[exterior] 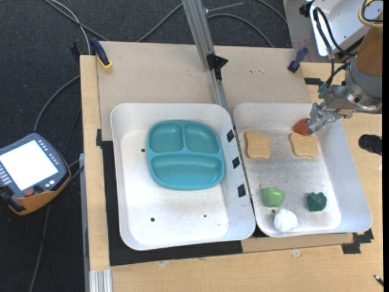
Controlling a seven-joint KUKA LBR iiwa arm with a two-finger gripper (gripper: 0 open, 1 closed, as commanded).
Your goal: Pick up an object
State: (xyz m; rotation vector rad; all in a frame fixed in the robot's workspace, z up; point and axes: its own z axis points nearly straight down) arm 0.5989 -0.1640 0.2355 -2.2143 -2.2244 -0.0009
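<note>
Leftward, bin (pixel 130 224) holds teal tray (pixel 185 154); right bin (pixel 349 187) holds bread (pixel 258 145).

Loose objects, right bin (pixel 355 190): six small food-shaped pieces.

Two tan bread slices lie flat in the far half, left slice (pixel 258 145) near the inner wall, right slice (pixel 304 145) well apart from it toward the outer side. A red-orange piece (pixel 301 126) sits just beyond the right slice, touching or nearly touching it, partly hidden, so its shape cannot be told. In the near half, a green apple-like piece (pixel 273 196) rests left of centre; a white rounded piece (pixel 284 219) lies just beside it against the near wall; a dark green piece (pixel 315 201) sits apart to the right.
</note>
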